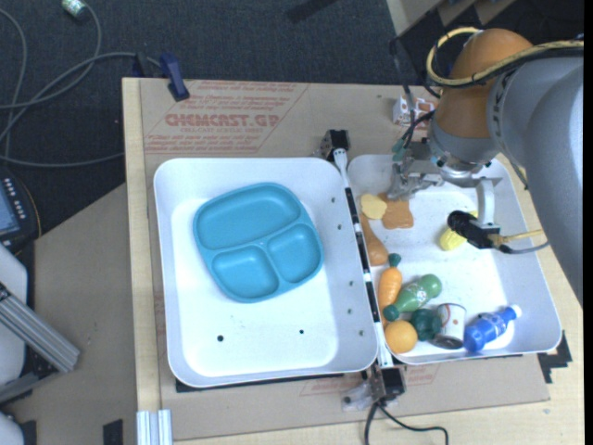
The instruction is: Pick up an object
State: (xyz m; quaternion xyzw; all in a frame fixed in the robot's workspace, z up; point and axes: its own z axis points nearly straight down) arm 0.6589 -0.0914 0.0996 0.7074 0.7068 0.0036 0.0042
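Over the right bin [528, 276], the arm reaches down, its claw [405, 185] above toy food; grip state unclear.

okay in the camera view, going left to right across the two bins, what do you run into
left bin → blue divided plate → clips joining the bins → toy carrot → green bottle → yellow piece → blue bottle → right bin's far rim
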